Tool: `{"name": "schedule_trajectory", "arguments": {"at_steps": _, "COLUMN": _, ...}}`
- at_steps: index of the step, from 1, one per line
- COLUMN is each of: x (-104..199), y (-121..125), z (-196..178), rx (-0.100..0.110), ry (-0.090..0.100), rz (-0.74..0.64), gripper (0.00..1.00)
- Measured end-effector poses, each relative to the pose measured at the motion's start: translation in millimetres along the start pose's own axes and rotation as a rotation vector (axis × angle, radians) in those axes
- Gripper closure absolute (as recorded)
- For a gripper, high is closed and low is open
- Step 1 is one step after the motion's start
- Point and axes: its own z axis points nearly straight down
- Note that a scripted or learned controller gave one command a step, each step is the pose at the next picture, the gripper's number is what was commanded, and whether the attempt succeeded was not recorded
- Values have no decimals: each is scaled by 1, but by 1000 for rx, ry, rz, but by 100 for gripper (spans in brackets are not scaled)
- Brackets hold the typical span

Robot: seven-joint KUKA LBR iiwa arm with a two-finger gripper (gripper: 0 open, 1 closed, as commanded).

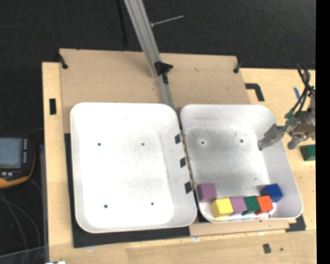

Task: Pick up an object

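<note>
Several small blocks lie along the near edge of the right bin [231,120]: a purple block [207,191], a yellow block [221,207], a pink-purple block [238,203], a green block [251,204], an orange block [264,203] and a blue block [271,191]. My gripper [280,140] hangs over the right rim of that bin, well above and behind the blocks. Its fingers stand apart, open, with nothing between them.
The left bin [126,164] sits beside the right one, with a row of clips at their shared rim. A slanted metal rail [148,43] rises from the back. A green item [308,152] lies on the bench beyond the right bin. A handheld device [8,155] rests far left.
</note>
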Motion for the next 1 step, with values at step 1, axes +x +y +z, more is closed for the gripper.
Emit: {"name": "schedule_trajectory", "arguments": {"at_steps": 1, "x": -1, "y": 1, "z": -11, "rx": -4, "ry": -2, "rz": 0, "gripper": 100}}
